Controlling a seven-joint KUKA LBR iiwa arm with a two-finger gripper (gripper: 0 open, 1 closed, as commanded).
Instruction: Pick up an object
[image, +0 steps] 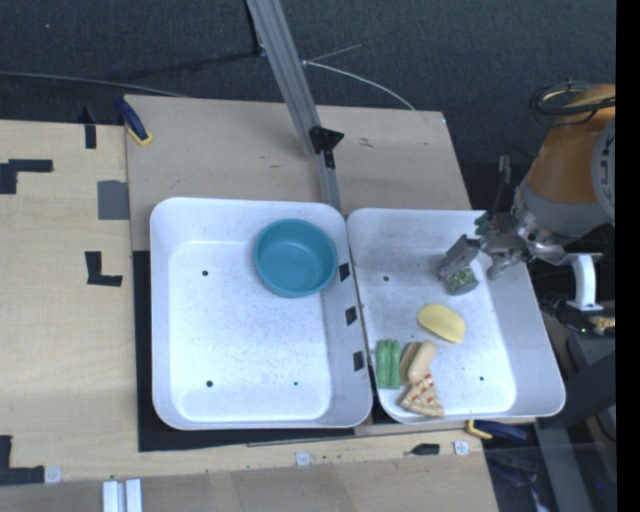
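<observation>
Bench (60, 330): a light wooden top with black tape marks on its left part, bearing two shallow white bins side by side over a dark mat.
Arm (565, 170): grey with an orange band above the wrist, it comes in from the right edge and bends down over the upper right corner of the right bin.
Metal post (295, 90): a slim grey bar running at a slant from the top of the view down to the gap between the two bins.
Left bin (200, 340): white and speckled, with a blue bowl in its upper right part.
Right bin (500, 340): white and speckled, holding the gripper's end in its upper part and four small things lower down.
Blue bowl (295, 257): round, upright, just beside the wall that divides the bins.
Gripper (460, 272): low over the upper middle of the right bin — whether its fingers are parted or closed cannot be told, for a dark greenish blur lies at the tip and its nature is unclear.
Yellow piece (441, 323): an oval lump near the bin's middle, apart from the gripper.
Green piece (387, 363): ribbed and oblong, by the bin's left wall.
Tan piece (421, 358): touching the green piece on its right.
Orange-yellow wedge (423, 397): just below the tan piece — near the front wall.
</observation>
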